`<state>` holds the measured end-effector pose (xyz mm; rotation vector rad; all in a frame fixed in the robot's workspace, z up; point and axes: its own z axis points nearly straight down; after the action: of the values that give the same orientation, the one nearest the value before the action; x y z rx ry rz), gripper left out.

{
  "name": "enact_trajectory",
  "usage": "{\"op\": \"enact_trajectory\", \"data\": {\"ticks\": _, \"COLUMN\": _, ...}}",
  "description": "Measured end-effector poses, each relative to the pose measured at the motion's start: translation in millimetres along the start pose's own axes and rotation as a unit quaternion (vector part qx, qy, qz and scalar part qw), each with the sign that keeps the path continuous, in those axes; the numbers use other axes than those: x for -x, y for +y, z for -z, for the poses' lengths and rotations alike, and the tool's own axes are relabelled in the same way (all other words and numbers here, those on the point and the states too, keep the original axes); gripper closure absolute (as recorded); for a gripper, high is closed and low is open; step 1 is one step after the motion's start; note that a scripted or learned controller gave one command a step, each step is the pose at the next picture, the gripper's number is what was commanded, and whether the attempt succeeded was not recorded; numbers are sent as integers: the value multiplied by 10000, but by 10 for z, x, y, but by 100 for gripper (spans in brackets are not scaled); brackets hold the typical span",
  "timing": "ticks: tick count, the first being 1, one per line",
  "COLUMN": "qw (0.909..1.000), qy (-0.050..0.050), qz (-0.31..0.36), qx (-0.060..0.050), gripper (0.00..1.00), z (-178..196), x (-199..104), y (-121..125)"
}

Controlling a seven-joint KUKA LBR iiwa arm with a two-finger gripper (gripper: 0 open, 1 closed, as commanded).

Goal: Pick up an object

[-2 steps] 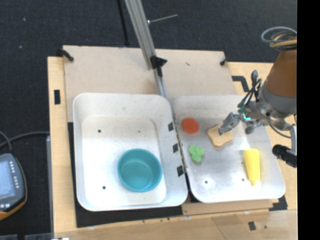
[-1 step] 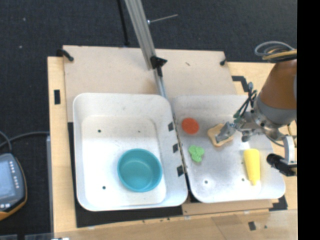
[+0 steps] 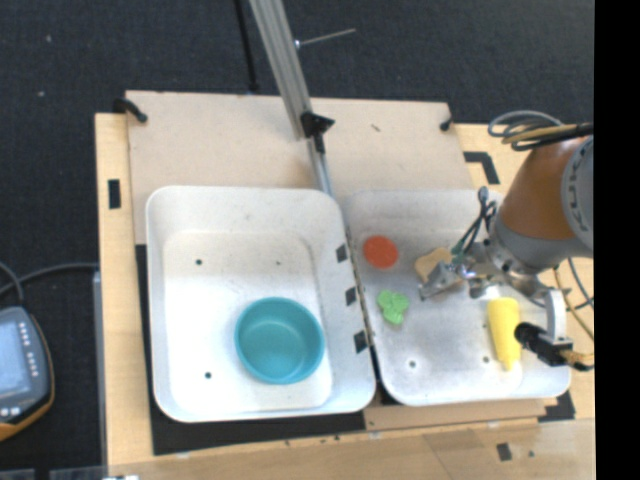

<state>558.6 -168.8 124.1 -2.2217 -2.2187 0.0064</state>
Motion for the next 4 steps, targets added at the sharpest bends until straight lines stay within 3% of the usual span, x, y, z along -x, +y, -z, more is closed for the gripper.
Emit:
{"op": "enact_trajectory", "data": {"ticks": 1, "qw": 10000, "qy": -2, "qz": -9, "qx": 12, "gripper": 0, "z": -245, "x": 14, "y": -2}}
{"op": "enact_trajectory", "data": {"ticks": 2, "qw": 10000, "qy": -1, "qz": -28, "qx": 41, "gripper": 100, "z": -120, "x": 21, "y": 12}}
{"op": "enact_trajectory", "data": {"ticks": 4, "qw": 10000, "qy": 0, "qz": 20, "qx": 34, "gripper": 100, "z": 918, "x": 125, "y": 53}}
